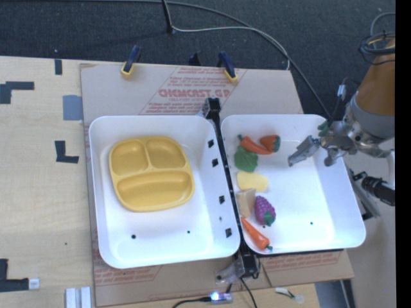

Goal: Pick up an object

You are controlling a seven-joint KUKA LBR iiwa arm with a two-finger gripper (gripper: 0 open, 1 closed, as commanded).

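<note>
Gripper (307, 151) over right bin (334, 204), apart from purple grapes (264, 209); carrot (255, 233) beside

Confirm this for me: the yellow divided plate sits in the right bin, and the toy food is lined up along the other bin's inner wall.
Not quite. The camera view shows the yellow divided plate in the left bin, not the right one. The toy food, including the purple grapes and a carrot, is lined up along the inner wall of the right bin.
</note>
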